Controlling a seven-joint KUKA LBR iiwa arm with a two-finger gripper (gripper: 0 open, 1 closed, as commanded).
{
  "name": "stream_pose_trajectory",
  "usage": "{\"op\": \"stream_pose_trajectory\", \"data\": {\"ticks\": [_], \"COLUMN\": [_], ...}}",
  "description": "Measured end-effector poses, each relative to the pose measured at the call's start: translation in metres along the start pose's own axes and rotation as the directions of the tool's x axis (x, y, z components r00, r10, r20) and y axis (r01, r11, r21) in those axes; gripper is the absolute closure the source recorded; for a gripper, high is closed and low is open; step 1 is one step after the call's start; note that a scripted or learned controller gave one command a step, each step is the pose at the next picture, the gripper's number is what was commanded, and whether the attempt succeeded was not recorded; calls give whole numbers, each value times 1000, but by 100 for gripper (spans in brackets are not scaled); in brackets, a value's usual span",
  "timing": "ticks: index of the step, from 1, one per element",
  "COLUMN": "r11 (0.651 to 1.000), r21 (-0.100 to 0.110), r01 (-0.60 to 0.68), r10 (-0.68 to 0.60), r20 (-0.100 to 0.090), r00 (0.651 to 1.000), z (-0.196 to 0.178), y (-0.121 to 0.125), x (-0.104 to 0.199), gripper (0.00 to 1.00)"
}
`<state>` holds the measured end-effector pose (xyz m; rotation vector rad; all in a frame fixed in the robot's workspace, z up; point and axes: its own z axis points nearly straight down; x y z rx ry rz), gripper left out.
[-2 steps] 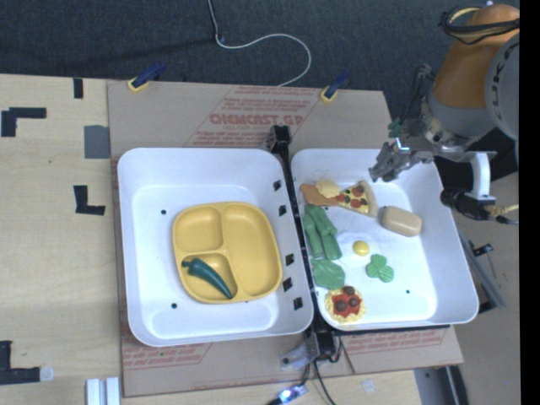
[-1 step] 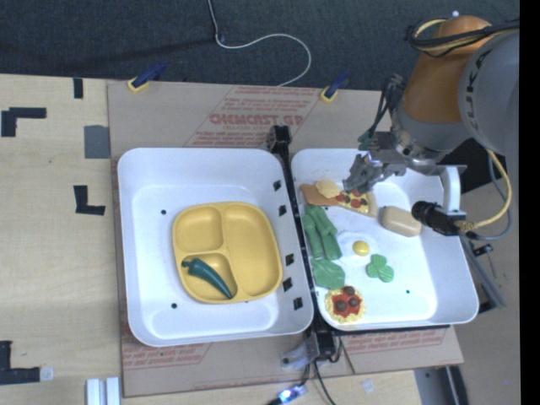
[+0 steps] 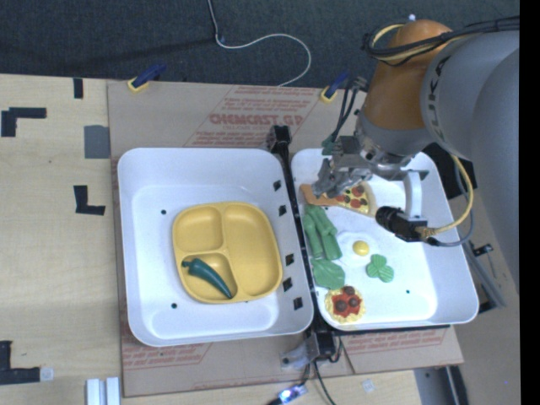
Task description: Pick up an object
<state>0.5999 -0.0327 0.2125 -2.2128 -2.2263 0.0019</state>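
My gripper [image 3: 331, 181] hangs low over the upper left part of the right bin [image 3: 439, 289]. Just below and to its right lies a toy pizza slice [image 3: 353, 199], whose crust end reaches under the gripper. Whether the gripper touches the slice is hidden by the wrist. Below the slice lie green pea pods [image 3: 321, 230], a green leaf [image 3: 329, 272], a fried egg [image 3: 361, 247], a small green piece [image 3: 380, 269] and a round red-topped tart [image 3: 344, 304].
The left bin [image 3: 148, 226] holds a yellow divided plate [image 3: 245, 234] with a dark green pepper [image 3: 208, 275] in its lower compartment. A black cable [image 3: 422, 226] loops from the arm over the right bin. The wall between the bins runs just left of the gripper.
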Motion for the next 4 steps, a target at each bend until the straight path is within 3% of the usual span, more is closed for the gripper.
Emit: {"op": "stream_pose_trajectory", "data": {"ticks": [2,4], "r11": [1000,1000], "r21": [0,0], "r01": [0,-3], "r10": [0,3], "r20": [0,1], "r00": [1000,1000], "z": [-4,-4], "y": [-16,-25], "x": [96,104], "gripper": [100,100]}}
